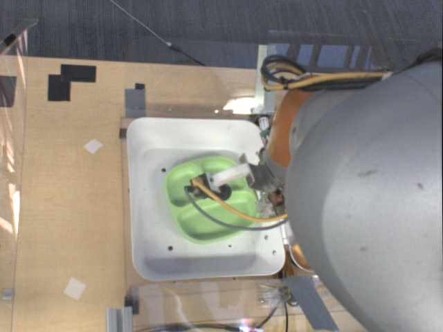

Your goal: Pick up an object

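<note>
A light green dish (208,220) with divided compartments lies in the middle of the left white bin (149,185), tilted toward the bin's right side. My gripper (257,178) hangs over the dish's right rim, at the end of the big grey arm (367,185) that covers the right of the view. The wrist hides the gripper's tip and whatever lies below it.
Bare white floor of the left bin surrounds the dish on the left and front. The arm hides the right bin; a small tan rounded thing (300,256) peeks out under its lower edge. Black tape marks (69,80) sit on the wooden bench at far left.
</note>
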Tool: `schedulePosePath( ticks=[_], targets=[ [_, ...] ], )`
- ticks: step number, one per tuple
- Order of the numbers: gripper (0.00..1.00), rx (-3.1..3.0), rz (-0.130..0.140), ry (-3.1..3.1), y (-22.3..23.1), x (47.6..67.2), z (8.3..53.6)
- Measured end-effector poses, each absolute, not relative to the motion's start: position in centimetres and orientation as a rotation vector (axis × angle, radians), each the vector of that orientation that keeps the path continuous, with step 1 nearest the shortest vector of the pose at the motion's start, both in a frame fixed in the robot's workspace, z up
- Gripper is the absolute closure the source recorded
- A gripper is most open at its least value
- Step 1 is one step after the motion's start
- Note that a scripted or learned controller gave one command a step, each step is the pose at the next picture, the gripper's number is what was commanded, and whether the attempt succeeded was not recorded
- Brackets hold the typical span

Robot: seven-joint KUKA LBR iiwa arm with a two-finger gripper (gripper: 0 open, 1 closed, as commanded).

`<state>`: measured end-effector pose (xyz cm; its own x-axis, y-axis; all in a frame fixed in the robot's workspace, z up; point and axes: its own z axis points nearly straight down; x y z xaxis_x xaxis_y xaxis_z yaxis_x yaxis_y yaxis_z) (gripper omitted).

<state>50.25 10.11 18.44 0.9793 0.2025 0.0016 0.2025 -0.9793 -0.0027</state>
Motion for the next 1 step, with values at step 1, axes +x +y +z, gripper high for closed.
schedulePosePath(
  ticks=[1],
  targets=[
    [1.0,-3.105,-0.002,-0.453,22.3,52.45,11.08]
  ],
)
